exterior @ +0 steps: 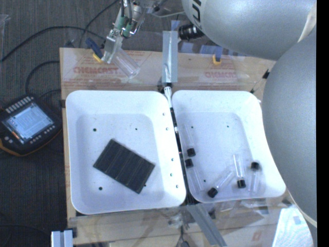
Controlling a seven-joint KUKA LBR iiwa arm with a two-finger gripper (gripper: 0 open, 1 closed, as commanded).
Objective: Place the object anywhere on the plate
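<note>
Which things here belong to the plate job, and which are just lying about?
For the job: gripper; clear vial at its tip; dark plate in the left bin.
Lying about: black-capped vials in the right bin; control pendant beside the bench.

1. The grey arm [257, 14] is cut off by the top and right edges, and its bulk covers the right rim of the right bin [216, 107] and the bench [149, 68] corner there.
2. The claw [110, 53] is small and blurred; how its fingers stand cannot be told.
3. A clear tube [126, 66] lies against it; whether it is gripped is unclear.
4. The clear vials [226, 176] in the right bin are faint, so their count is uncertain.
5. The handheld controller [25, 125] is cropped by the left edge.
</note>
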